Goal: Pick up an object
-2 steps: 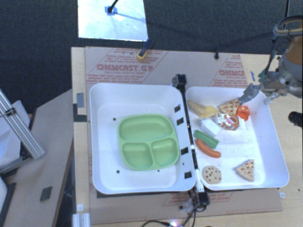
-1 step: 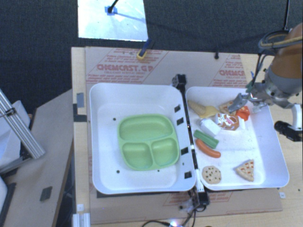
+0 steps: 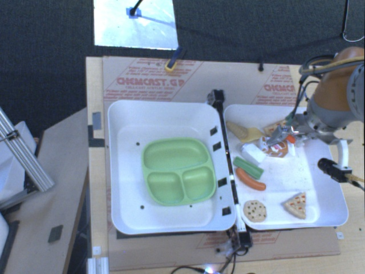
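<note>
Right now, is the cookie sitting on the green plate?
No, the cookie lies in the right bin, while the green plate sits in the left bin.

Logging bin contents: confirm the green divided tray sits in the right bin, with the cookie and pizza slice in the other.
Wrong bin. The camera view shows the green tray in the left bin; the cookie and pizza slice lie in the right bin.

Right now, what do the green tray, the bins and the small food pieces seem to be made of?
The tray looks like moulded plastic with a matte, pale green finish; its three compartments have soft rounded edges. The bins look like thin white plastic, smooth and slightly glossy. The food pieces, such as the cookie, pizza slice and sausage, are probably plastic or rubber toys, going by their flat, even colours.
</note>
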`<state>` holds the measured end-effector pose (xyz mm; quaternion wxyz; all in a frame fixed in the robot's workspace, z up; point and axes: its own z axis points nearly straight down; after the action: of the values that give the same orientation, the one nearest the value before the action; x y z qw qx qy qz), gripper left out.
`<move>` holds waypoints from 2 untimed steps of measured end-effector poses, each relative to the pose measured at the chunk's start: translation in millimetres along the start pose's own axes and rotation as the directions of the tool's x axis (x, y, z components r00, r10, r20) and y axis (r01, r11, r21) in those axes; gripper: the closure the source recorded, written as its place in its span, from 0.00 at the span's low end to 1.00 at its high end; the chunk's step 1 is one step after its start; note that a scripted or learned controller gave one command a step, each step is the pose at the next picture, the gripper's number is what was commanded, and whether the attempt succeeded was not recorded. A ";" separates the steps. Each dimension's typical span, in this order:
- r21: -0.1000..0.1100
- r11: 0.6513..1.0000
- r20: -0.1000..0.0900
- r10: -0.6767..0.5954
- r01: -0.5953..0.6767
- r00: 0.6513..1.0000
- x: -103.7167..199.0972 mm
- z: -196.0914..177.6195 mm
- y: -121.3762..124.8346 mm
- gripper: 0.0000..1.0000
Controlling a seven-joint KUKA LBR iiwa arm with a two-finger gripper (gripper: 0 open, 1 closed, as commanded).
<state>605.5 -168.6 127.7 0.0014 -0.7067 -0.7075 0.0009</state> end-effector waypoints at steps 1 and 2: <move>-0.024 1.000 0.008 0.001 0.000 1.000 -2.8 17.4 6.1 0.00; -0.034 0.999 0.018 0.003 -0.002 1.000 -6.8 4.6 8.3 1.00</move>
<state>613.9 -175.5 123.1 -0.0170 -0.7074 -0.7066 -0.0051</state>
